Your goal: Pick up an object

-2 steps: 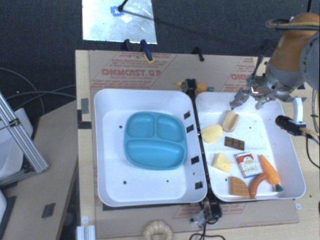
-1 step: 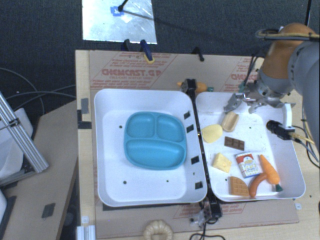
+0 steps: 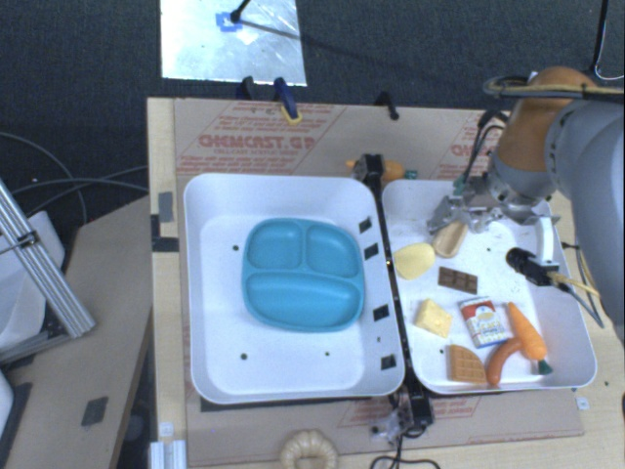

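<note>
the likely target, a tan bread-like piece (image 3: 450, 238), lies in the right bin (image 3: 586, 360), just right of and above the yellow lemon-like piece (image 3: 414, 260). the gripper (image 3: 467, 213) sits directly over its upper end, touching or nearly so; whether it clasps anything i cannot tell. this looks like the grasp step. next it calls for a firm close on the piece, then a straight lift clear of the chocolate bar (image 3: 457, 280) just below it.

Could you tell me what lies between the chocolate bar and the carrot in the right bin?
In the camera view, the small red-and-white carton lies between the chocolate bar and the carrot, on the floor of the right bin.
</note>
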Controlling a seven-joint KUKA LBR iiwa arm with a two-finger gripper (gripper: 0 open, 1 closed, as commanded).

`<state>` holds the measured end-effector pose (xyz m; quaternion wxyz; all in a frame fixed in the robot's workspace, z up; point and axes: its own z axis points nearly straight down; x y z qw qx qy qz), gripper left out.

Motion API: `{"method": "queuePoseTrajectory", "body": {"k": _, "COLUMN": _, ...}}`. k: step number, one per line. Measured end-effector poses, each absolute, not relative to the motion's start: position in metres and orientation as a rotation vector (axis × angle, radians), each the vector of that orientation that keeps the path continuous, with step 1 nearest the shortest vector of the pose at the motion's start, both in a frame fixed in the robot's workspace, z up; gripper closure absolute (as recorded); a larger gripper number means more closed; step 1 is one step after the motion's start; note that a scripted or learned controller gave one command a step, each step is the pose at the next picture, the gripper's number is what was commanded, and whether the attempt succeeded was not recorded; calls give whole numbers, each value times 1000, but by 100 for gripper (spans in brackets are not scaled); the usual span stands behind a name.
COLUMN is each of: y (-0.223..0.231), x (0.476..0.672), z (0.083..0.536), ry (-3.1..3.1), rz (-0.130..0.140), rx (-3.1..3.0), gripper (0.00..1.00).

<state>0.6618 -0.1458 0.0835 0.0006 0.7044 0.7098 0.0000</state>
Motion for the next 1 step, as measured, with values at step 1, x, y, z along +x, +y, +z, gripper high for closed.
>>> {"method": "queuePoseTrajectory", "body": {"k": 1, "y": -146, "x": 663, "z": 96, "ry": 2227, "rz": 5, "rx": 2208, "gripper": 100}}
